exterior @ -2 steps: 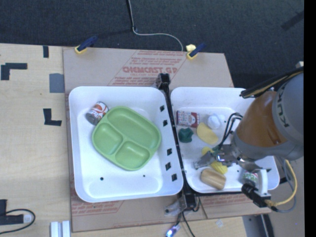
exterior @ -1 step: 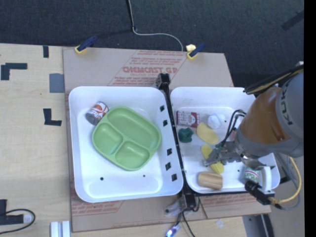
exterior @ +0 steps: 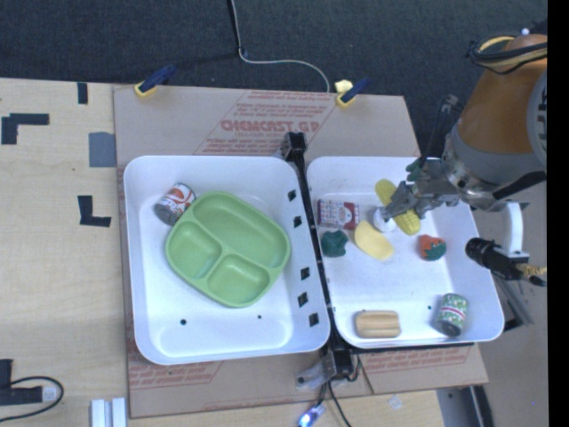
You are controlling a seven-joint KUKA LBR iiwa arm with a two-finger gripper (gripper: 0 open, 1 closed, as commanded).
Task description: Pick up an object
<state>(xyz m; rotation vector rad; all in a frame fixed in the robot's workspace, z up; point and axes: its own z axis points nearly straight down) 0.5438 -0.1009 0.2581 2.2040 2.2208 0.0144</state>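
Gripper (exterior: 397, 205) is hanging low in the right bin (exterior: 484, 278), upper centre-right of frame, right over the corn cob (exterior: 407, 221) and beside the lemon (exterior: 373, 240), probably lining up a grab. Can't tell its grip state; nothing visibly held. Green tray (exterior: 228, 249) and a can (exterior: 174, 203) are sitting in the left bin (exterior: 142, 265), out of the way.

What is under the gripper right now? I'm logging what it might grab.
Beneath the gripper in the right bin lie yellow toy foods: a corn-like piece and a lemon-shaped piece. The gripper covers part of them, so contact cannot be judged.
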